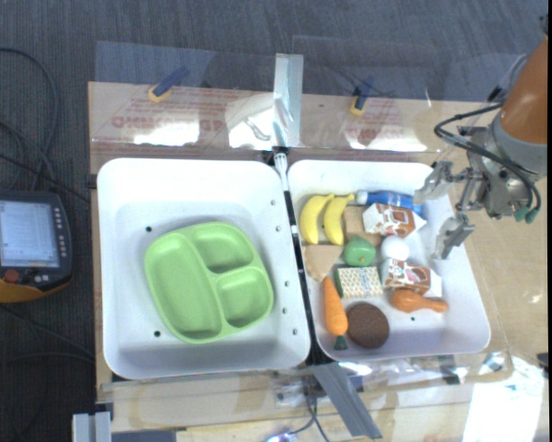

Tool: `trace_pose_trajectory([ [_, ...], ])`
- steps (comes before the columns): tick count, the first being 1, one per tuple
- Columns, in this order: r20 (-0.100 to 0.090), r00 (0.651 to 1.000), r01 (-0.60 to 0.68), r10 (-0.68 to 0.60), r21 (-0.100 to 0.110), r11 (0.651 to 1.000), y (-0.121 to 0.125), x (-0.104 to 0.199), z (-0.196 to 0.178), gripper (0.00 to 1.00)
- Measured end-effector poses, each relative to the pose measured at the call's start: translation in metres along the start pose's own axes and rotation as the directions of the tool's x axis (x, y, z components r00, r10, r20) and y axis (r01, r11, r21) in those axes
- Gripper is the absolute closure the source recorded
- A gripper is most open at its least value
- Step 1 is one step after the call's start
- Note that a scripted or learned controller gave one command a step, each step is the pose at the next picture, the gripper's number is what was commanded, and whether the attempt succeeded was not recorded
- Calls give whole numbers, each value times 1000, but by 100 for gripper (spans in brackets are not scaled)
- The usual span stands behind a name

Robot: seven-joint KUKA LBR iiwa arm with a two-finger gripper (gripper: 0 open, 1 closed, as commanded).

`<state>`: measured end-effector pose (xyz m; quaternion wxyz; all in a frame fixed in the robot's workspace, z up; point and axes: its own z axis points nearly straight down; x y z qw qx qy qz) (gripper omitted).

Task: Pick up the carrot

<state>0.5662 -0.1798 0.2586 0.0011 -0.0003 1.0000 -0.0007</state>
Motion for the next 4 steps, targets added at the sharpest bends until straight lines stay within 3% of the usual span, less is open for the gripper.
trace_pose_trajectory([
  [1, -9, 998, -63, 63, -3, 998, 56, 81, 85, 0],
  [2, 18, 988, -151, 151, -1, 988, 19, 36, 164, 0],
  [3, 23, 967, -253, 253, -3, 968, 86, 75, 159, 0],
  [4, 18, 968, -252, 252, -2, 968, 86, 76, 152, 100],
])
